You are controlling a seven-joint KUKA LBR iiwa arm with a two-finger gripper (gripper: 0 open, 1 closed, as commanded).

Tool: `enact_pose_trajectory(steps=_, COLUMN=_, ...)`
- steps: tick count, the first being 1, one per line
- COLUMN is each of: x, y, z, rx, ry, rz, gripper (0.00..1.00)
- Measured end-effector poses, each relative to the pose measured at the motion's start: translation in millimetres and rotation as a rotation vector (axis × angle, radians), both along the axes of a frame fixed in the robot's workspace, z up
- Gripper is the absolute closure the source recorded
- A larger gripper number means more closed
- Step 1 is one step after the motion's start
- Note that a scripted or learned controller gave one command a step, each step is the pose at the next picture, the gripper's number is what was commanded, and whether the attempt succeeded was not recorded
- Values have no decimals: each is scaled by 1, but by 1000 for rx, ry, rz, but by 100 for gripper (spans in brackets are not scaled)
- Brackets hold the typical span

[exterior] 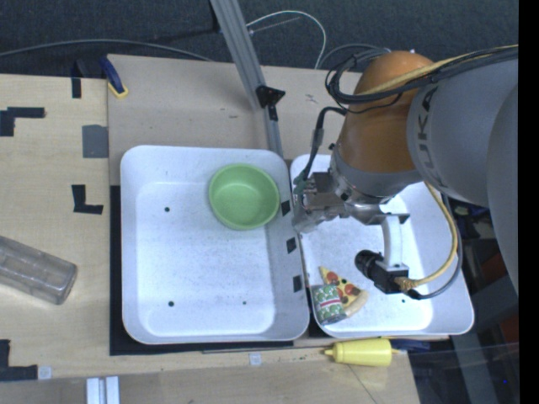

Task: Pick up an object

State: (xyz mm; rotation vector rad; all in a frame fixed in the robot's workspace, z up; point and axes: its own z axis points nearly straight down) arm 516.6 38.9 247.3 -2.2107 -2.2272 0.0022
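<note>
The grey arm with its orange band point(389, 82) reaches over the right-hand shallow white bin point(438, 310), and its wrist hangs above that bin's far left corner, close to the wall it shares with the left-hand shallow white bin point(152, 310). By my reading the task is at the approach step: nothing has been lifted, and the arm is still seeking something to take. The gripper point(313, 204) sits low under the wrist near the shared wall, but the bulk of the arm hides its working end, so whether the pincer is spread or pressed together I cannot tell, and nothing can be seen pinched in it or touching it. The candidates lie apart from it: a small flat toy pizza slice with red and green toppings point(337, 295) lies by the near left corner of the right bin, against the shared wall, and a light green round plastic bowl point(244, 195) stands upright by the far right corner of the left bin, just beside the same wall. A yellow plastic bottle point(364, 353) lies on its side on the worktop just past the right bin's near edge. The next move likely calls for centring over one candidate, then descending squarely; the flat slice near the wall leaves little room.
</note>
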Motion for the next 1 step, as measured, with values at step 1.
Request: enact_pose_trajectory(steps=1, x=-10, y=57, z=-13, rx=-1, ry=1, rz=0, gripper=100)
